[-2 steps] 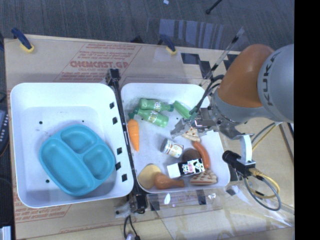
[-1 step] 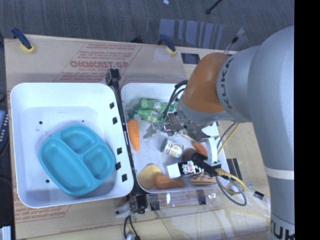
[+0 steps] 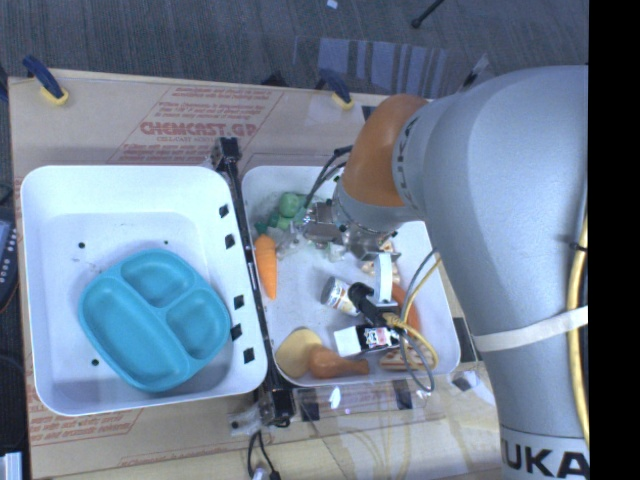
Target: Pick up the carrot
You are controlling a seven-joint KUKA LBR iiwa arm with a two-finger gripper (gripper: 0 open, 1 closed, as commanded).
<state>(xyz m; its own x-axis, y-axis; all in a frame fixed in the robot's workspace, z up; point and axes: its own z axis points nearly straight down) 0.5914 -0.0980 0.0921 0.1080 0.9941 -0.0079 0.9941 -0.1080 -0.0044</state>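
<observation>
Clutter lies nearest the camera in the right bin [image 3: 300, 303]: a tan rounded piece [image 3: 296, 349] touching an orange-brown piece [image 3: 335, 365], both nearer than the carrot [image 3: 265, 266] and a little to its right. Farther in, a small silvery cylinder [image 3: 338, 294] lies right of the carrot's near tip. The carrot itself lies on the bin floor along the left wall, lengthwise from near to far. The gripper [image 3: 352, 236] hangs right of the carrot's far end, close but apart, under the grey arm [image 3: 500, 218] — whether it is released or clenched cannot be told. Just beyond the carrot sits a green thing [image 3: 289, 206]. Left of the carrot, across the walls, a blue divided plate [image 3: 155, 316] rests in the left bin [image 3: 60, 183].
</observation>
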